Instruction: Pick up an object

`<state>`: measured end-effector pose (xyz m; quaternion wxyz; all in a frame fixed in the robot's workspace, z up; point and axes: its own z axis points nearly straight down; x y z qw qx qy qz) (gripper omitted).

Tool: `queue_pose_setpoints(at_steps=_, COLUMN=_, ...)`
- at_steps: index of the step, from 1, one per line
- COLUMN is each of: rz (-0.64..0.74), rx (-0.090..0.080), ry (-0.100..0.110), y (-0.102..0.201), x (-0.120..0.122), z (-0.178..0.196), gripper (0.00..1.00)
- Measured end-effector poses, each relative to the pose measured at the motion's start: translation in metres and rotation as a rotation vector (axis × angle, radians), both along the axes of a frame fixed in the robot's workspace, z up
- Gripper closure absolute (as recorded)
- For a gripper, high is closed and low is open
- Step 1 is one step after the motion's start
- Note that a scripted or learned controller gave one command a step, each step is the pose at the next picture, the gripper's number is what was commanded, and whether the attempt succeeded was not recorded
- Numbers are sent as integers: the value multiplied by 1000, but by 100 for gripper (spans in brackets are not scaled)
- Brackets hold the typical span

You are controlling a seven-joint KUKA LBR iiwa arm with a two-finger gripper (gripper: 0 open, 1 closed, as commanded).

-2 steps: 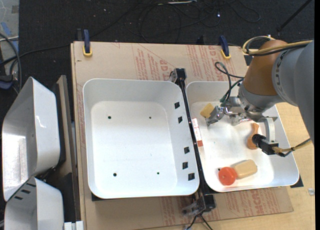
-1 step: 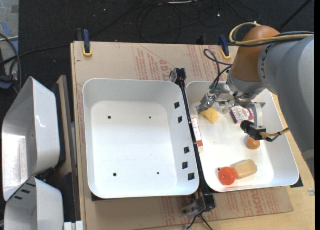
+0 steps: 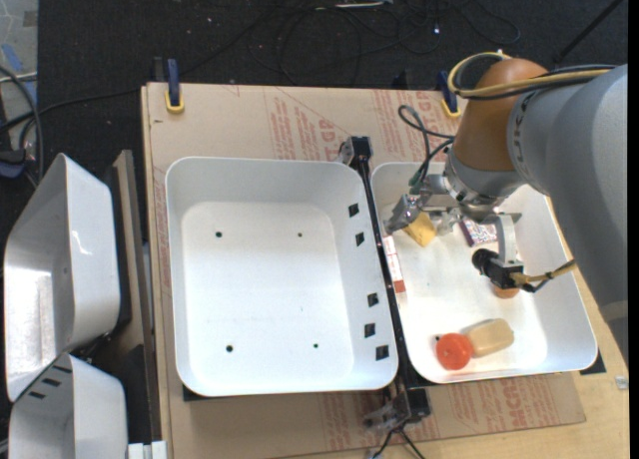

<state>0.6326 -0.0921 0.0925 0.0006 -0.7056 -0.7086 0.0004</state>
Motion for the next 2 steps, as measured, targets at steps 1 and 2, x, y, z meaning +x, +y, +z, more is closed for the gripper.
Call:
queue_pose_setpoints(at_steps=1, rz=-1, rx=-2, ry=-9, y=-1, x=2, z=13, gripper=100)
queue_pose_setpoints(at_steps=2, rz=-1, rx=-2, ry=-8, y=-1, x=2, z=12, gripper=0)
